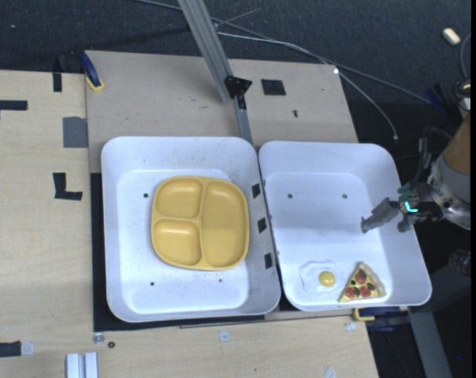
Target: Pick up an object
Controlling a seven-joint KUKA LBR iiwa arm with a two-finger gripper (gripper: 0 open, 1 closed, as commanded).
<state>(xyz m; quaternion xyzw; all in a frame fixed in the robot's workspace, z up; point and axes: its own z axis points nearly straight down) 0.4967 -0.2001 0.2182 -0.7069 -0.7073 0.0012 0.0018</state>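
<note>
Two small toys sit in the right bin, both at its near edge: a fried egg lying flat, and just right of it a pizza slice, tip pointing away from the near rim. Egg and slice are close but apart — a thin strip of white floor shows between them. Gripper hangs over the right half of the same bin, farther back than the toys and well apart from them, reaching in from the right rim with a green light on its body. Nothing visible between its fingers; how far open they are — cannot tell, they read as one dark grey shape. Arm stands beyond the bin's right edge. Left bin holds a yellow plate with three compartments, roughly centred. Bins touch side by side on the bench.
</note>
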